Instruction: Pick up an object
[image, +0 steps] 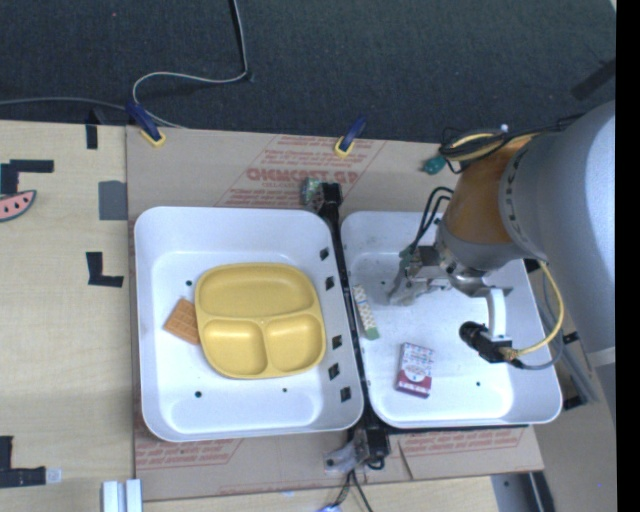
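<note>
Cardboard-lined bench bears two bins; yellow tray (262, 320) half hides a tan card (182, 321); end effector (408, 283) grip unclear.

Brown card (181, 321) half hidden under yellow tray (261, 318) (far edge unseen).

**A robot lab bench, rigged for testing**

This is a lab set-up, no home kitchen. Take the left white bin (150, 330) as the landmark: under it lies a printed cardboard sheet (290, 175), clamped at its far edge by yellow-and-blue clips (148, 128). Left of the bin, black tape marks (100, 268) sit on the pale wooden benchtop (60, 340). Beyond it, a loose cable (190, 78) trails over dark carpet (400, 60).
</note>
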